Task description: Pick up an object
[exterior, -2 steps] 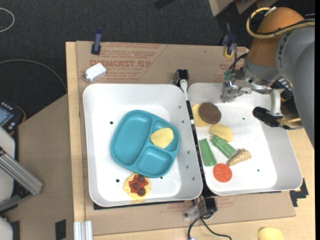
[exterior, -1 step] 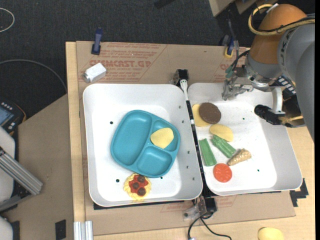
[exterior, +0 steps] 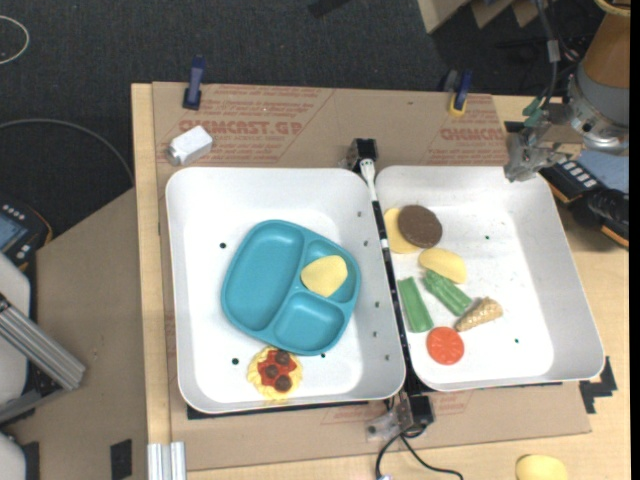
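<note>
Food toys lie clustered in the right white bin point(exterior: 560, 268), down and left of the claw point(exterior: 520, 165); whether the claw is open I cannot tell. The round brown cookie point(exterior: 420, 226) is nearest and stands apart, so I would judge it the safest target: centre above it, descend straight, avoiding the yellow lemon-shaped piece point(exterior: 443, 264) beyond.

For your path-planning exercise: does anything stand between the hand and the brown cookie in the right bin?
Nothing visible does. The hand sits at the right bin's far right corner; bare white floor separates it from the brown cookie.
</note>
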Tool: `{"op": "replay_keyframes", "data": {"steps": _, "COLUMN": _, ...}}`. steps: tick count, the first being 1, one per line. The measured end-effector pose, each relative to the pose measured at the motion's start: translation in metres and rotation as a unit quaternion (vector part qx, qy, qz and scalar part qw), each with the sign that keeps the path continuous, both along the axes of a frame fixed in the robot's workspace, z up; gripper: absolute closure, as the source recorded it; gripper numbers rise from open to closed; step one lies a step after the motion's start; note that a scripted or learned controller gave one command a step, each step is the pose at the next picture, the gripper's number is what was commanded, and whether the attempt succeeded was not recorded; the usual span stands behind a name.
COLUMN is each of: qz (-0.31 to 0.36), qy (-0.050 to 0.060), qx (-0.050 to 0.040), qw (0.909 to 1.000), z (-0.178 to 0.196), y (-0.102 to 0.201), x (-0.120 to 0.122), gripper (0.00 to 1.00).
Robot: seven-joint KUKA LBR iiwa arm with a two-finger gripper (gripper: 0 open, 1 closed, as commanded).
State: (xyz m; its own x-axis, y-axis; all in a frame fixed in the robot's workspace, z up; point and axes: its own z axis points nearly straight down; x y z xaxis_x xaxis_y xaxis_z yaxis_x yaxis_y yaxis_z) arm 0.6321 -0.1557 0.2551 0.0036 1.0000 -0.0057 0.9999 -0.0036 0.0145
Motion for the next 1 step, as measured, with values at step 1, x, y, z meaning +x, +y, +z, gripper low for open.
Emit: {"op": "replay_keyframes", "data": {"steps": 1, "qz": -0.001, "qy": 0.004, "qx": -0.0003, "qw": 1.0, "z": 0.0189, "y": -0.0714, "x": -0.0167, "gripper": 1.0}}
